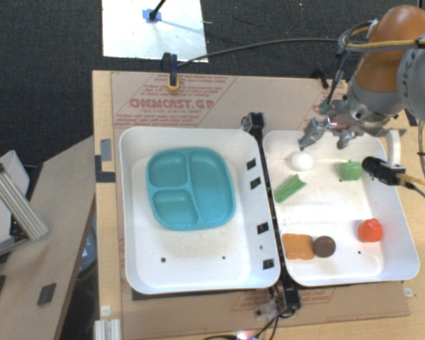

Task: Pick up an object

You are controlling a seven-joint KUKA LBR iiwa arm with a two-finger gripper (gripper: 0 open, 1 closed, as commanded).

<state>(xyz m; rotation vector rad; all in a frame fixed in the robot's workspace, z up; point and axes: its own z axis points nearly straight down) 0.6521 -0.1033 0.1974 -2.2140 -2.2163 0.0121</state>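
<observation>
From my station I logged the gripper (327, 134) hanging over the far edge of the right bin (393, 261), its two fingers spread wide with nothing between them. Nearest to it lay the white ball (302, 161), just below and toward the left finger (308, 137), apart from it; being round, it gave me no long axis to note. The green wedge (290, 188) lay nearer the camera beside the divider, its long axis slanting from lower left to upper right. A small green block (351, 170) sat below the right finger. Along the near side I noted an orange pad (297, 246) touching a brown disc (324, 246), and a red piece (370, 230) further right. The left bin (138, 261) held a teal divided tray (191, 188).
</observation>
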